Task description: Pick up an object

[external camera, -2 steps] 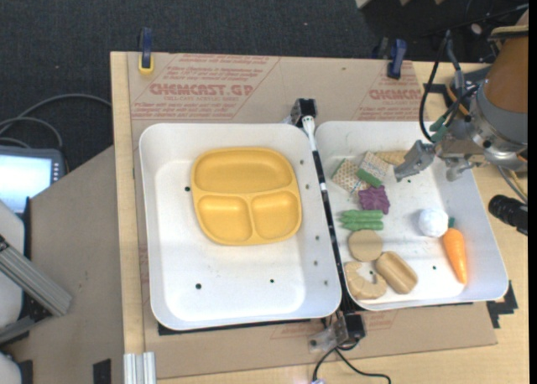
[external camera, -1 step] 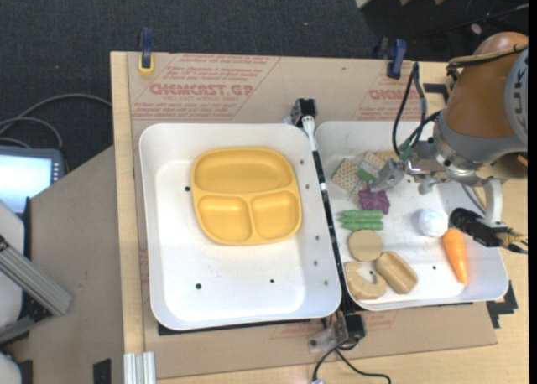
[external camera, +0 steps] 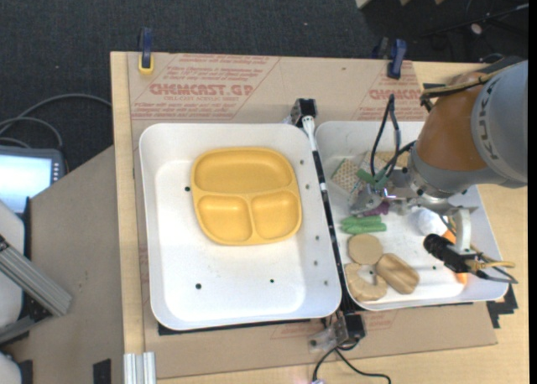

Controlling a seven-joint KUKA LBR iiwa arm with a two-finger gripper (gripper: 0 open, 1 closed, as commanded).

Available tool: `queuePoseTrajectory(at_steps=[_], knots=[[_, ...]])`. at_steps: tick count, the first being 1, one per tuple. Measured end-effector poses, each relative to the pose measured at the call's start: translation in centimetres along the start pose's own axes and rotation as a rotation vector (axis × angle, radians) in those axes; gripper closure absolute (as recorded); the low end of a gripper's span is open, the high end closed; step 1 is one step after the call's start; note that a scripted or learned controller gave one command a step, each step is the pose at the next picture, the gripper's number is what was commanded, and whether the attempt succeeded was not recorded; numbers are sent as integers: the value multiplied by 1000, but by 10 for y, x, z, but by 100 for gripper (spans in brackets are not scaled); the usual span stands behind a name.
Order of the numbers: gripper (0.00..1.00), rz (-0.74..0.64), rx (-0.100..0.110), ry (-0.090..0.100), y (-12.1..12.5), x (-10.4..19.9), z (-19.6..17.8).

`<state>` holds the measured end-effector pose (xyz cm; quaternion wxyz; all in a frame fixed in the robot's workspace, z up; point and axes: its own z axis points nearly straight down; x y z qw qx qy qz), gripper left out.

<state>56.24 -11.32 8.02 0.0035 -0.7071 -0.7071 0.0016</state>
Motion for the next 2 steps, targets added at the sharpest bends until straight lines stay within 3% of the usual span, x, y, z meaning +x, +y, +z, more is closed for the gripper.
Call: queuePoseTrajectory(at_steps=[1, 2], knots=[[100, 2, -15, -5, 4, -2, -18], [100, 4, -22, -8, 5, -3, -29]])
